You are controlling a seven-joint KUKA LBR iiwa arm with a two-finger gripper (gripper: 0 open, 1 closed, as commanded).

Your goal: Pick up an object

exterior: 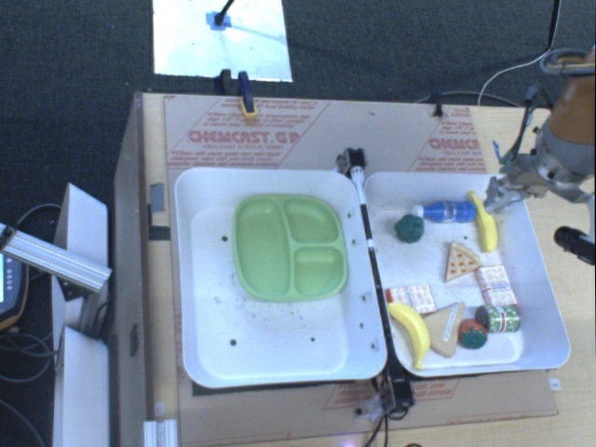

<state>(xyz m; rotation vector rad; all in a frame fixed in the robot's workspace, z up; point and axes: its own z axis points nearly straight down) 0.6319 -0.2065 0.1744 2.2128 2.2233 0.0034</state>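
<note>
My gripper (497, 196) hangs over the far right corner of the right bin (549, 329), just above the top end of a small yellow banana (485, 224). Left of it lie a blue bottle (447, 212) and a dark green ball (408, 228). Nearer the front are a pizza slice (461, 262), two red-and-white boxes (411, 296) (494, 285), a larger banana (412, 331), a tan wedge (448, 330), a small can (504, 319) and a green and red round piece (473, 335). Nothing is seen held in the gripper.
The left bin (209, 343) holds a green divided plate (289, 247). A black divider rail (370, 240) runs between the bins. The arm (570, 128) enters from the right above the bench. A clamp (245, 96) sits at the bench's far edge.
</note>
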